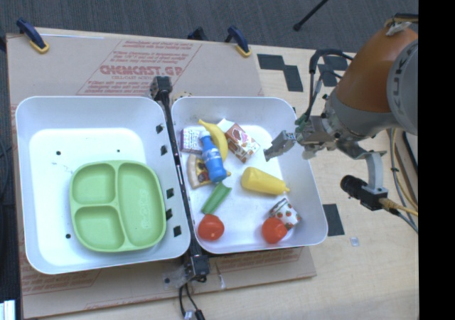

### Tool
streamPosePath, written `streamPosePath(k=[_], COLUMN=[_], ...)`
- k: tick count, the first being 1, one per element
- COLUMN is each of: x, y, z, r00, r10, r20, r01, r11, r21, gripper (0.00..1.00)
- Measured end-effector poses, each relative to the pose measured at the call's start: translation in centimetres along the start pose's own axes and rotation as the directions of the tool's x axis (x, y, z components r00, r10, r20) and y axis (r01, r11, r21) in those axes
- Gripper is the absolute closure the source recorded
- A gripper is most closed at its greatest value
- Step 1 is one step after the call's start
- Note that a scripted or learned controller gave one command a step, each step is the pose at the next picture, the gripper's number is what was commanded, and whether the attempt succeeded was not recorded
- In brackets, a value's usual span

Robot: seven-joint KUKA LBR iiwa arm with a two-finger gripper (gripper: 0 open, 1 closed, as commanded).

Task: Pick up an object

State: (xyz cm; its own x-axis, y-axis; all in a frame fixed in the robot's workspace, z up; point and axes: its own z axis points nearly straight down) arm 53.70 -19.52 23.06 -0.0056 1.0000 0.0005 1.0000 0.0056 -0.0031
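The right bin (302, 190) holds several toy foods. Among them are a banana (215, 137), a blue bottle (211, 158), a red and white carton (242, 143), a yellow pepper-like piece (263, 181), a green cucumber (215, 198) and a red tomato (210, 227). A second red fruit (273, 230) lies beside a small red and white piece (285, 211). My gripper (279, 146) hangs over the bin's upper right part, just right of the carton and above the yellow piece. I see nothing in its grasp.
The left bin (43, 126) holds a green divided plate (117, 205). A purple and white packet (192, 139) and a flat printed piece (198, 173) lie by the wall between the bins. Cardboard (135, 66) lies behind the bins, held by clamps.
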Motion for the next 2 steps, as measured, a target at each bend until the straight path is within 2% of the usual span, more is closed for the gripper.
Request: streamPosePath(k=[1,2], x=[1.6,1.6], y=[-5.3,-5.2], z=[13.9,12.9], r00=[1.0,1.0], r10=[-0.002,-0.007], r20=[-0.001,0.001], r01=[0.002,0.007], r11=[1.0,1.0], r21=[0.0,0.0], gripper=[0.0,1.0])
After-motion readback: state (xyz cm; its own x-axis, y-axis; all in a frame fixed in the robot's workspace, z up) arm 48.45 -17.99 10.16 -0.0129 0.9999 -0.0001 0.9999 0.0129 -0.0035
